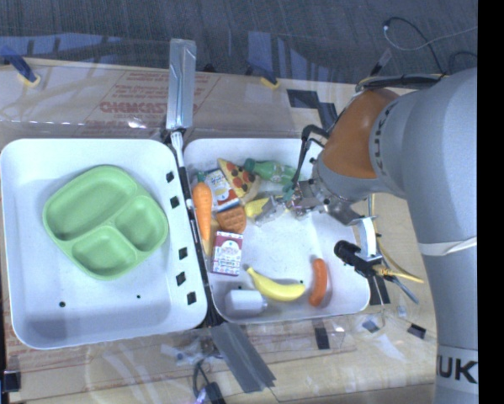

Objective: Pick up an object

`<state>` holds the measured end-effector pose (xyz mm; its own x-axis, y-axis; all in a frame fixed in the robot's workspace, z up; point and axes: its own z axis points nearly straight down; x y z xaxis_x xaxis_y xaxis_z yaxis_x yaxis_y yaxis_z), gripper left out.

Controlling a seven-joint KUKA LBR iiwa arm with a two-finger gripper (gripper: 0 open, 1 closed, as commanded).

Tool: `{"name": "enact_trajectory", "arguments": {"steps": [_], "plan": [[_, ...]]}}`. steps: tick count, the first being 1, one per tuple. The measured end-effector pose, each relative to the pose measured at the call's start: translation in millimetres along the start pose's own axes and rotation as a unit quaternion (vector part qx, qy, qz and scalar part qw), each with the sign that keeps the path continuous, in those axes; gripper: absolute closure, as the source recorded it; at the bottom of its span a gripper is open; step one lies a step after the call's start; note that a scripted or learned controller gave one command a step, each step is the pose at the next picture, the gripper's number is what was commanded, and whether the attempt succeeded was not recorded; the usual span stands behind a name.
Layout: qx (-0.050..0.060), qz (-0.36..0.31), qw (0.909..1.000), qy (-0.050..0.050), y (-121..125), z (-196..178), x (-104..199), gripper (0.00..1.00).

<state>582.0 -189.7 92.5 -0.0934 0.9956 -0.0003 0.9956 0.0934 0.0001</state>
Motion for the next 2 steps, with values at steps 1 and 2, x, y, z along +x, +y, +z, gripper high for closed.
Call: {"name": "enact_trajectory", "arguments": {"steps": [1, 2], "plan": [[0.002, 0.082, 0.9966, 0.001, -23, 1, -2, 0.00], [0.004, 0.144, 0.9896, 0.001, -29, 2, 24, 0.00]]}}
